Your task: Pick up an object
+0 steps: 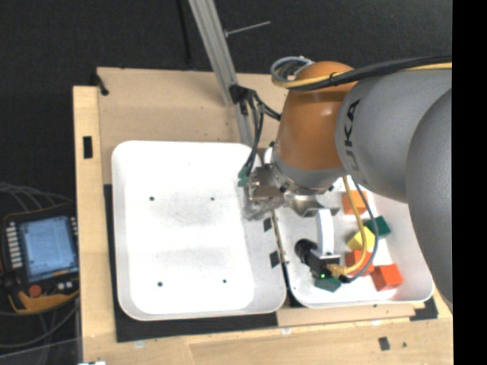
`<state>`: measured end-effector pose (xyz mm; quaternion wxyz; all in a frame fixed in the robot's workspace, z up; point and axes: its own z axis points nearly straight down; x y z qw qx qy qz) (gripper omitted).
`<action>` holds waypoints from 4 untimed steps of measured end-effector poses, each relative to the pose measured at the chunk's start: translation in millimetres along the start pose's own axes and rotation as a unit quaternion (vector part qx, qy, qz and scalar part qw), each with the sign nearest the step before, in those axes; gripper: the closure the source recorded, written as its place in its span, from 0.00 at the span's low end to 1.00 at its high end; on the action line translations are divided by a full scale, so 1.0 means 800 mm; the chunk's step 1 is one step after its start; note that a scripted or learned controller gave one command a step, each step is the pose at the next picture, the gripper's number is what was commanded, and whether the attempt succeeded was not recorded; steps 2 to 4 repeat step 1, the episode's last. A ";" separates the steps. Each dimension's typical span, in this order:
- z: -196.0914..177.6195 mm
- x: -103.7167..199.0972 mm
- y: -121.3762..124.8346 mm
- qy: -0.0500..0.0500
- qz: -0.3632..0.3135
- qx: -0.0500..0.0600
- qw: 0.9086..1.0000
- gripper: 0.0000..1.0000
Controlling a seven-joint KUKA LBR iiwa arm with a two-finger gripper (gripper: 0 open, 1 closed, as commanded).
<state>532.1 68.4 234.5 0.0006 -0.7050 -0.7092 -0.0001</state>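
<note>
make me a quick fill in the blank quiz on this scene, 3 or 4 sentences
1. The orange block lies in the ____ bin of the two, as the camera sees them.
2. The band above the arm's wrist is coloured ____.
3. The two bins, one of them the left bin, are coloured ____.
4. The handheld screen device sits to the ____ of the bench, as the camera sees it.

Missing words: right; orange; white; left
</note>
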 end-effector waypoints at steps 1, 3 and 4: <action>0.000 -0.002 0.001 0.000 0.003 -0.001 1.000 0.00; 0.000 -0.002 0.001 0.000 0.003 -0.001 1.000 0.00; 0.000 -0.002 0.001 0.000 0.003 -0.001 1.000 0.00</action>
